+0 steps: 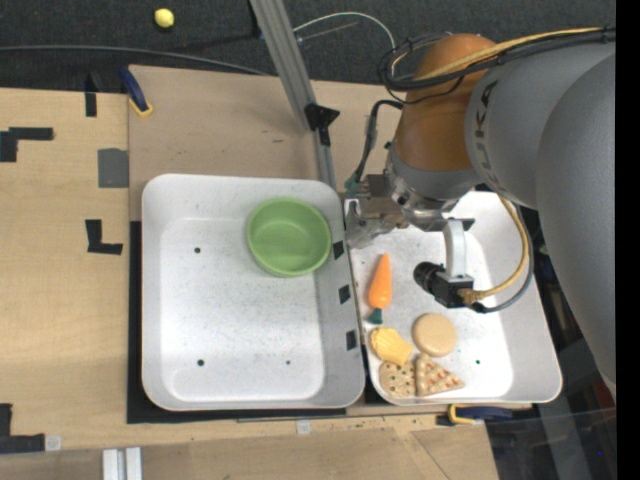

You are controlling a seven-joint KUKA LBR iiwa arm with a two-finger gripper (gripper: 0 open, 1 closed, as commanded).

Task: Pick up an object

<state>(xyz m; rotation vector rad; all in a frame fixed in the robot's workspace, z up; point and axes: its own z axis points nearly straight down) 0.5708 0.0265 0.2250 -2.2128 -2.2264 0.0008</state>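
Arm bulk hides much of right bin (520,363); gripper (362,216) sits at that bin's upper left corner near the divider, fingers too blurred and shadowed, grip state can't tell. Carrot (380,281) lies just below it, apart. Round cookie (435,334), yellow piece (391,346), crackers (420,378) cluster lower down. Green bowl (288,236) in left bin (200,368), upper right.

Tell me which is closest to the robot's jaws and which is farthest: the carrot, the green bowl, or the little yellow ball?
From the gripper:
1. Carrot, just below it in the right bin.
2. Green bowl, beside it in the left bin.
3. Yellow ball, far off on the dark floor, top left.
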